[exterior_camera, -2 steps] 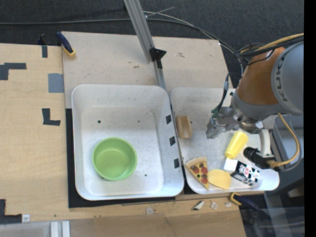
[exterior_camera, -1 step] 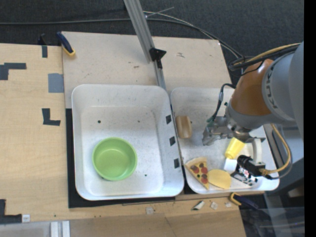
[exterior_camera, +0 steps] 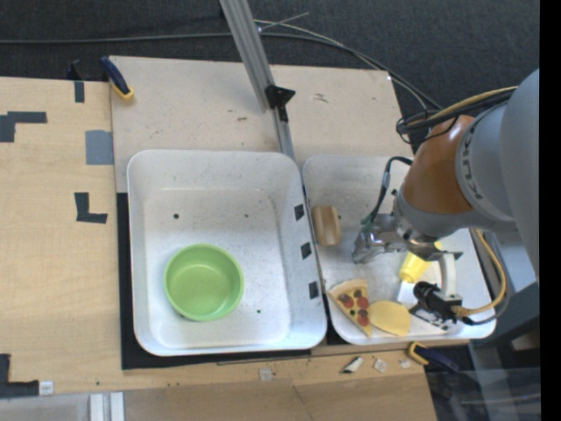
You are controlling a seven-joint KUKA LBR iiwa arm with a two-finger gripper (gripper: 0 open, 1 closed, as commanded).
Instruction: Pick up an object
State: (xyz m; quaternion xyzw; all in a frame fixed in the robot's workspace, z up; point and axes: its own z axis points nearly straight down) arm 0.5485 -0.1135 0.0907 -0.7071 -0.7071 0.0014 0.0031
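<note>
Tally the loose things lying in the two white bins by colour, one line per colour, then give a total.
Green: 1, the round green plastic bowl
Tan: 1, the tan wooden block
Yellow: 2, the small yellow block and the flat yellow piece
Orange with red spots: 1, the toy pizza slice
Total: 5

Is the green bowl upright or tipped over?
Upright: the green bowl sits in the left bin, its round opening facing up, hollow inside visible.
</note>
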